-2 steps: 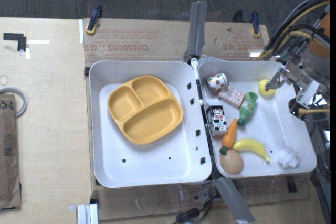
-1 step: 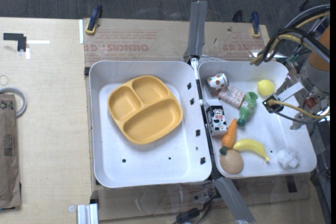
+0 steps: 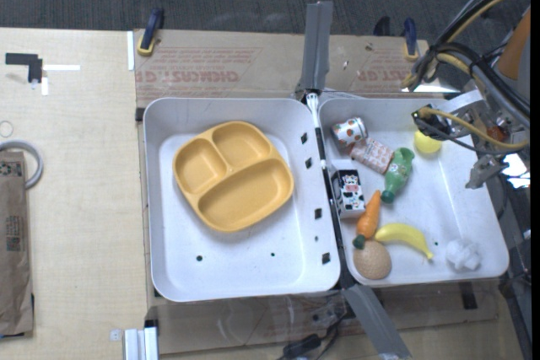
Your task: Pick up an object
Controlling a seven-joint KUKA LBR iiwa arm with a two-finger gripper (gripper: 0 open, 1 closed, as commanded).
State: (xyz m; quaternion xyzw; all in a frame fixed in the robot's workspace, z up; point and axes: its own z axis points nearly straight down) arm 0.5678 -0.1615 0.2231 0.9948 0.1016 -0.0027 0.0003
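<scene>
Up and to the right of the banana (image 3: 405, 238), the gripper (image 3: 483, 169) sits at the far wall of the right bin (image 3: 447, 202). I cannot tell from this angle whether it is spread or pressed together, and nothing can be seen held in it.

Nothing has been picked up yet. The things to choose from all lie around the banana:
- A carrot (image 3: 369, 217) lies just at its left tip.
- A round tan lump (image 3: 372, 260) lies below that tip.
- A green bottle (image 3: 398, 173) lies above the banana.
- A yellow ball (image 3: 428, 142) lies further up, toward the gripper.
- A white wad (image 3: 461, 254) lies to the banana's right.

Far to the banana's left, a yellow plate (image 3: 234, 174) lies alone in the left bin (image 3: 160, 206).

The likeliest failures come from crowding and shape. The carrot, lump and banana tip sit so close that a grab there could catch two things or push one aside. The ball may roll away from a closing grip. The wad lies near the bin wall, where a descent could strike the rim.
</scene>
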